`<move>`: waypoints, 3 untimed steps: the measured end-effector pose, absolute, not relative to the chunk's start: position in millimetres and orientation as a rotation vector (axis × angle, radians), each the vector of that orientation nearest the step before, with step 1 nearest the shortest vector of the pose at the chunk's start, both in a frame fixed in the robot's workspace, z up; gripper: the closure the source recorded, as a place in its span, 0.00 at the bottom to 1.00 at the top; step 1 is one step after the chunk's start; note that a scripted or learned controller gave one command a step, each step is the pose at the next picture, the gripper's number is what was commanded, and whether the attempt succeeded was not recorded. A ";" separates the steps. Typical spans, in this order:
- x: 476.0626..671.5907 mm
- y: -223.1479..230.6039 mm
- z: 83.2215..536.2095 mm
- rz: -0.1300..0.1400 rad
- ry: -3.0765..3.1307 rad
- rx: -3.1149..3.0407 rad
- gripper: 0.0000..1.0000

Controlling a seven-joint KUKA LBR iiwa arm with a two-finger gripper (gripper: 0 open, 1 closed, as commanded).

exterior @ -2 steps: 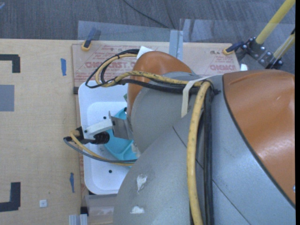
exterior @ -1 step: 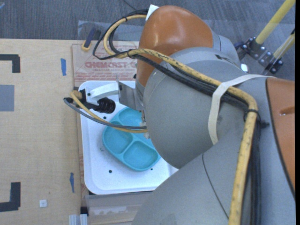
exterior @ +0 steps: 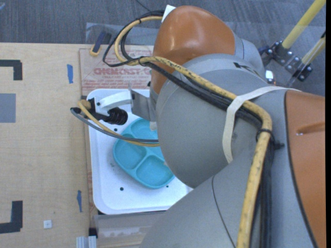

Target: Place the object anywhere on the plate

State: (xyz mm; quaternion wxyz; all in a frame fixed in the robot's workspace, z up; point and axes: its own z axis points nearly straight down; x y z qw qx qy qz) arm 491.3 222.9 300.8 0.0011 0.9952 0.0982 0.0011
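Surface (exterior: 41,154): pale wood-grain board, bearing black corner marks (exterior: 11,68), a grey patch (exterior: 7,108) and short strips of blue tape (exterior: 70,74). Floor (exterior: 62,4): dark grey carpet along the top. Cardboard sheet (exterior: 111,68): brown, red lettering. Yellow poles (exterior: 307,17): slanting at the upper right, with metal clamps.

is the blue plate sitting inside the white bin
Yes, the blue divided plate lies on the floor of the white bin, with the bin's white rim showing around its left and lower sides.
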 end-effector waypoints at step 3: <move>477.6 226.9 191.8 -0.009 0.380 3.119 1.00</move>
